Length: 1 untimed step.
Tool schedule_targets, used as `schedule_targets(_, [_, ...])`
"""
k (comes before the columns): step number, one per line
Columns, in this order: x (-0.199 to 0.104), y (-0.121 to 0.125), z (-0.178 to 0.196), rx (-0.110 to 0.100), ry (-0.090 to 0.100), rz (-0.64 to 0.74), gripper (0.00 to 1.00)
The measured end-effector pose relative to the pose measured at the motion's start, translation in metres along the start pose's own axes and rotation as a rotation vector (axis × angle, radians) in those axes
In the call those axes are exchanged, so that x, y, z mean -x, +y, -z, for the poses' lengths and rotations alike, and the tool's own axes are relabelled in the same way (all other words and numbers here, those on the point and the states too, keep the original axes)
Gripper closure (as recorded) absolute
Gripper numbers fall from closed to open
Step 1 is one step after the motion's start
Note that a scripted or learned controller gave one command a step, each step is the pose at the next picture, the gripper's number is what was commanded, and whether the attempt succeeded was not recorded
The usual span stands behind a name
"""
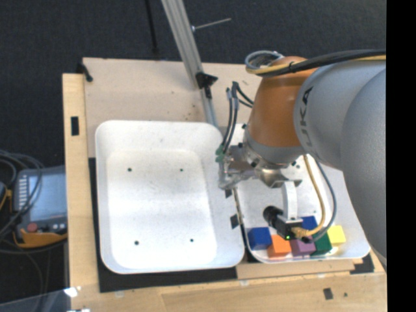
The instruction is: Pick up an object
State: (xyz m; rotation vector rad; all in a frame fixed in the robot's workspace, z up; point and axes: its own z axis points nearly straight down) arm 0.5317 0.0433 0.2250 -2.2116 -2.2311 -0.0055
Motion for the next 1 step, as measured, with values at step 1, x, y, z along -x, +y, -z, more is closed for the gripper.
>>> schedule_targets(1, [-0.0524,0.0067,0.0155,-0.001,0.000,0.000,1.00])
